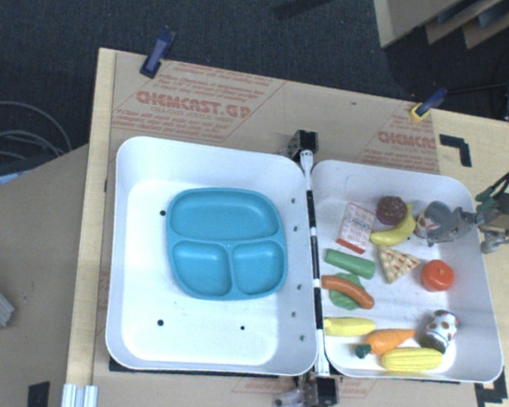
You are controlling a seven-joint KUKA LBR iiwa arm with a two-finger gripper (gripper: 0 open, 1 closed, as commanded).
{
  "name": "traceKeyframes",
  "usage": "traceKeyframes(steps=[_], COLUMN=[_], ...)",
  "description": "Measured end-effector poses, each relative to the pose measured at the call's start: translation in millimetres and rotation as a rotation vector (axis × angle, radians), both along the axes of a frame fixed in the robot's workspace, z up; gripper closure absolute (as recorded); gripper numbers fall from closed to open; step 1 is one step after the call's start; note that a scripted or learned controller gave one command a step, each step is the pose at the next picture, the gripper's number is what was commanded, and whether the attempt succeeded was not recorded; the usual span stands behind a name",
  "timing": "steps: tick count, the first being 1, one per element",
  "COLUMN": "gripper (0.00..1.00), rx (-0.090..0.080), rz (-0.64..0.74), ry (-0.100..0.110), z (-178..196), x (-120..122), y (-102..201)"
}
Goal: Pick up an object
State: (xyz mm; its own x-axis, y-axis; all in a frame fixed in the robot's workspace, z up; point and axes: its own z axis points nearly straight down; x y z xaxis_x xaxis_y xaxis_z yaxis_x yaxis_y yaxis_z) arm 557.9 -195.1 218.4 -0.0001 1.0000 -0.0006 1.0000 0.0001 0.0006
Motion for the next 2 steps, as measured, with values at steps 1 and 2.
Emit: traceKeyframes(steps=[1, 2], gripper=[0.0, 0.0], rx=[0.001, -0.002], rz=[0.001, -0.002], ry=[-0.004, 0.006], z=[-126.2, -130.6], x=[60.9, 108.3], y=[35.7, 74.4])
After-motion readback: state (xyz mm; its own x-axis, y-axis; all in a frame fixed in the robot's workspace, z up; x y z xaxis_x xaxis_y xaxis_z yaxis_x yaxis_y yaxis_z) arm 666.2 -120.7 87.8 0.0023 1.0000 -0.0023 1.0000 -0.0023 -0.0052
